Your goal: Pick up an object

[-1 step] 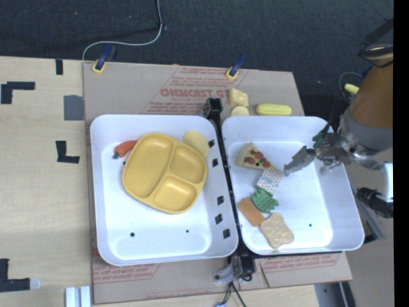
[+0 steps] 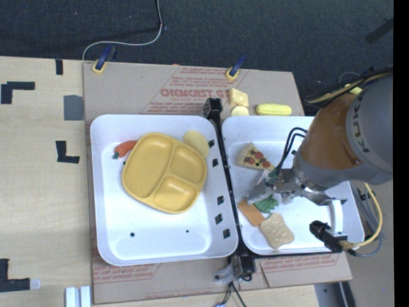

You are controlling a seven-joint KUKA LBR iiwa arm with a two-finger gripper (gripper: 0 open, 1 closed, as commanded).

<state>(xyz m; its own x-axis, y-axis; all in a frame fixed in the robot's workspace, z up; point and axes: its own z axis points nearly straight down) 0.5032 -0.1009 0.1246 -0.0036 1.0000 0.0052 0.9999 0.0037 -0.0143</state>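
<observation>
Hand: grey two-finger hand low inside the right shallow white bin, over a small green leafy toy piece; metal parts blur together, so I cannot tell how it stands, apart or together.
Arm: grey arm with orange band reaches in from the right and covers the middle of the right bin.
Candidate object: green leafy piece lies on the bin floor right at the hand's tip, touching or just under it; nothing is visibly lifted.
Right bin, other contents: triangular toy pizza slice with red dots near the upper left; orange wedge-shaped piece just left of the green piece; tan speckled bread-slice toy near the front wall.
Left bin: left shallow white bin holds a yellow three-compartment plastic tray, a pale yellow rounded piece at its upper right edge, an orange-red carrot-like piece at its upper left.
Surface: behind the bins lie a pale yellow block, a pale rounded piece and a yellow corn cob toy.
Progress (judgement): approach and descent look done; a secure grip and the lift are not yet shown.
Remaining: confirm grip, raise the object clear of the bin.
</observation>
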